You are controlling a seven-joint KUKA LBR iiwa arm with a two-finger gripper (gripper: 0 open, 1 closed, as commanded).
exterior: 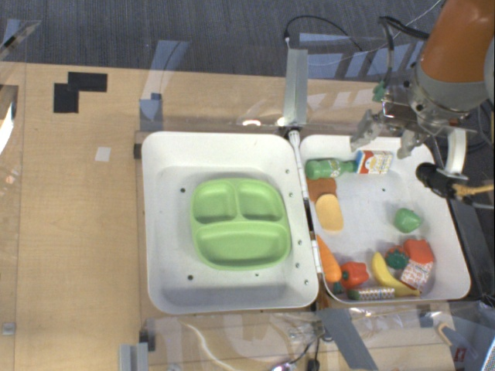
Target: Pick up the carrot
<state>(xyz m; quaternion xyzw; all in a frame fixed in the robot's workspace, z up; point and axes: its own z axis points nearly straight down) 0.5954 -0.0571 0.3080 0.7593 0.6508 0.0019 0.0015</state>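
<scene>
Carrot: you are seeing the carrot (329,261) lying in the right bin (445,230) against its left wall, near the front corner.
Long axis: it is running from far-left to near-right, with the thicker end sitting nearer the front.
Neighbours: a red pepper (355,273) is lying just beside it, a banana (389,273) further right.
Surface: you are looking at a wooden bench (69,230); the left bin (166,207) is holding a green divided plate (240,223); dark carpet is lying beyond.
Arm: it is hanging over the right bin's far edge.
Tool: the tool (384,136) is standing spread open, gripping nothing, well apart from the carrot.
</scene>
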